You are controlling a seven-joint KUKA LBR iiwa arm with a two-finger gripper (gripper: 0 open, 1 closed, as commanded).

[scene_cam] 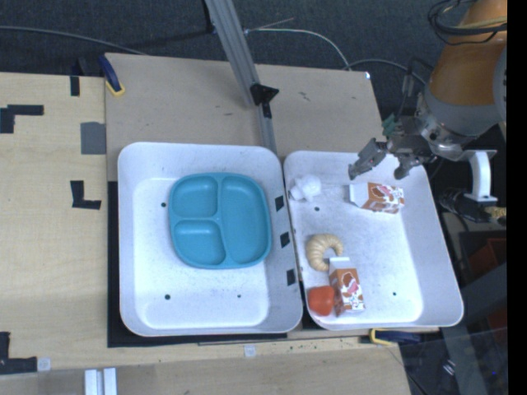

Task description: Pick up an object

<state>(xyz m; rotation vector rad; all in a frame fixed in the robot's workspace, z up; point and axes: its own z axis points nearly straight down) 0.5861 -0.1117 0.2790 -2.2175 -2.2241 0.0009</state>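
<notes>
The grey KUKA arm with its orange band comes in from the upper right, and its two-finger pincer hangs over the top edge of the right shallow white bin. Fingers are spread wide w/ nothing between them; one dark finger points left-down, the other sits to its right.

Just below the pincer, in the upper part of the right bin, lies a small white carton w/ orange-red print, flat on its side, apart from the fingertips. Near the bin's upper left corner is a small crumpled white object; can't tell what it is. Mid-bin, close to the left wall, sits a tan curved pastry-like item. Below it, a red-and-white upright-looking carton touches a round red-orange piece on its left, both near the bin's front rim.

The left shallow white bin holds a light blue plastic plate w/ three compartments, roughly centred, nothing in its sections.

Both bins sit side by side on the light wooden table. A grey metal bar slants down from the top toward the gap btw the bins.
</notes>
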